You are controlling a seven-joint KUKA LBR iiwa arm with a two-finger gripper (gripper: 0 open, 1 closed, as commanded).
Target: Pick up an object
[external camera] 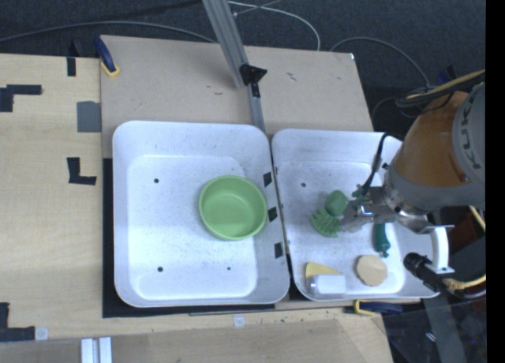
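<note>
A green ridged toy (330, 214) lies in the middle of the right bin (316, 152). My gripper (357, 213) sits low in that bin, right beside the toy's right side and touching or nearly touching it. A small teal object (381, 238) lies just below the gripper. Near the bin's front edge rest a tan round piece (370, 270) and a yellow and white wedge-shaped item (324, 278). A green bowl (232, 207) stands in the left bin (150, 164), near its right side.
The grey and orange arm (434, 156) covers the right bin's right side. A metal pole (225, 26) slants over the bench behind the bins. Cables run along the dark floor at the top.
</note>
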